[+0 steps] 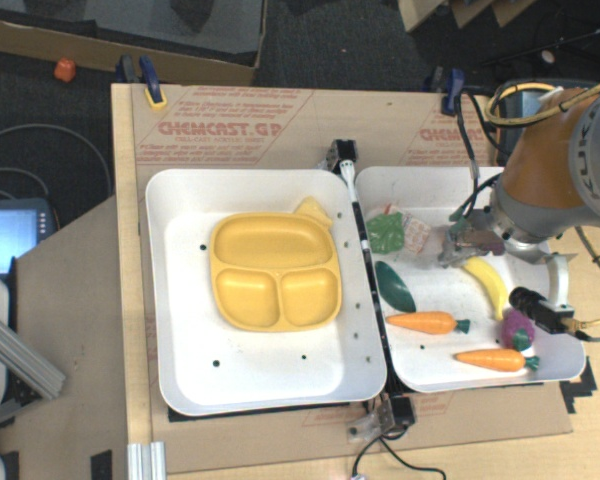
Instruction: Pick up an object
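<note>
Over the right bin (430, 356), the gripper (463, 245) hangs low at the end of the arm (550, 168), which reaches in from the right. The gripper sits just beside the upper end of the banana (488, 283). Whether it is open or closed cannot be determined from this angle, and no item can be seen in its hold.

The task names no particular object. All loose candidates lie in the right bin:
- the banana, nearest the gripper and judged the likely target;
- a leafy green piece (385, 233) near the dividing wall;
- a dark green vegetable (393, 286) below it;
- an upper carrot (423, 322) and a lower carrot (492, 361), both lying flat;
- a purple item (517, 328) between the banana and the lower carrot.

The left bin (180, 298) holds a yellow divided tray (275, 271). The tray is wide and flat, and is therefore judged a poor candidate for a two-finger grasp.

The banana lies apart from its neighbours, which probably explains the approach at this point.
</note>
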